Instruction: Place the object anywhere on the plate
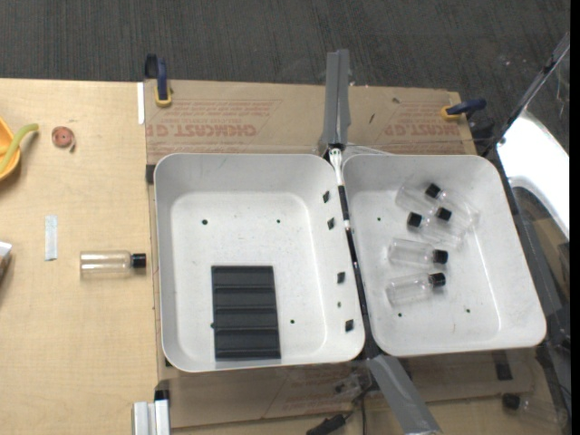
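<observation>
A black ribbed rectangular plate [245,313] lies flat in the left bin [181,207], near its front wall. Several clear vials with black caps lie on their sides in the right bin [507,324]. One vial [422,193] is at the back, two more [433,217] are bunched just in front of it, another [417,255] lies mid-bin, and the nearest one [414,288] is closest to the front. None of the vials touches the plate.
On the wooden bench to the left lie a loose vial [112,262], a small white strip [51,238], a brown disc [62,137] and a yellow object [9,148] at the edge. Clamps [157,75] hold the cardboard behind the bins. A metal divider [337,98] stands between the bins.
</observation>
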